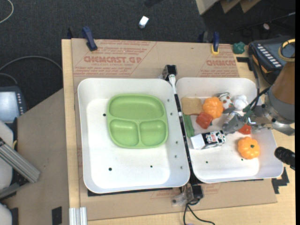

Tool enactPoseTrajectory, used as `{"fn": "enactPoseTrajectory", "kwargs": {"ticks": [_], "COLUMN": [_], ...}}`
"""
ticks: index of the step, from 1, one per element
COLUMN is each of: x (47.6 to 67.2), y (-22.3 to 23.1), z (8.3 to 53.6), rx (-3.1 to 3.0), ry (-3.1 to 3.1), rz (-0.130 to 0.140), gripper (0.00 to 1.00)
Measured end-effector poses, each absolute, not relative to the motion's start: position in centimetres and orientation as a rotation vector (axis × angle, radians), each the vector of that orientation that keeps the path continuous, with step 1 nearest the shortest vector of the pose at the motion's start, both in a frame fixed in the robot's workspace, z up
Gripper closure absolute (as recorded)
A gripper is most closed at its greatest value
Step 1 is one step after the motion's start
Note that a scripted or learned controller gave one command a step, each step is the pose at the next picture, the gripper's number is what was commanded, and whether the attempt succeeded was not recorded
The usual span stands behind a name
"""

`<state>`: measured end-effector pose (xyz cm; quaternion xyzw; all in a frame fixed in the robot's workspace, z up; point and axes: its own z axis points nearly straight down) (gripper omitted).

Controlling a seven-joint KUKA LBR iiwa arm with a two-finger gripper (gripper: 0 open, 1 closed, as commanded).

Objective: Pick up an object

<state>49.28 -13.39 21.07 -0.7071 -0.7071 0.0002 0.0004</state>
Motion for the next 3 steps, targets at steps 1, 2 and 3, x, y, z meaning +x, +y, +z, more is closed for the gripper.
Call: {"fn": "enactPoseTrajectory", "kwargs": {"ticks": [1, 2, 3], "x": [51.0, 57.1, 66.4], "y": [-11.7, -10.8, -10.3], "z": [11.1, 10.0, 9.9], "rx": [-2.229, -2.227, -2.207], "ry": [-2.229, -2.234, -2.195], "rz": [-0.013, -0.013, 0.041], "gripper": [0.0, 0.0, 0.0]}}
